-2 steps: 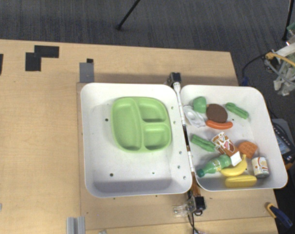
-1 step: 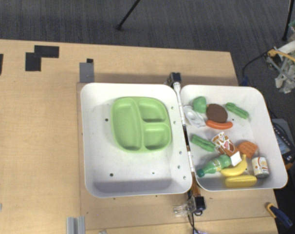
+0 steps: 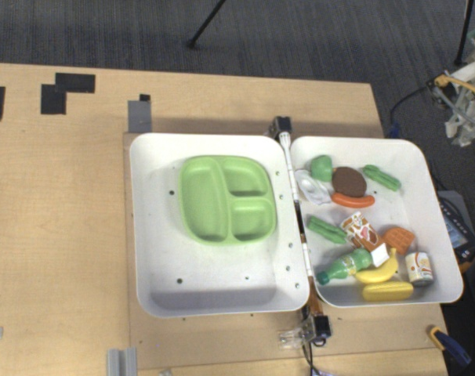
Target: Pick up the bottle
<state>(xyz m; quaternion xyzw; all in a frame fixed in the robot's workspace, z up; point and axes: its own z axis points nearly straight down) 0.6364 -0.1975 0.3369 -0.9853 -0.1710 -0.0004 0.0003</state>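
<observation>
A green bottle point(image 3: 341, 268) lies on its side near the front left corner of the right bin point(image 3: 426, 180), with its neck pointing left toward the bin's wall. A yellow banana point(image 3: 379, 272) touches its right end. A red and white snack packet point(image 3: 360, 230) lies just behind it.
The right bin also holds a brown disc point(image 3: 349, 180), an orange sausage point(image 3: 353, 200), several green toy vegetables, a small can point(image 3: 418, 268) and a yellow piece point(image 3: 388, 291). The left bin point(image 3: 155, 233) bears a green divided plate point(image 3: 226, 199). Cables and hardware point(image 3: 463, 100) sit off the bench at the right.
</observation>
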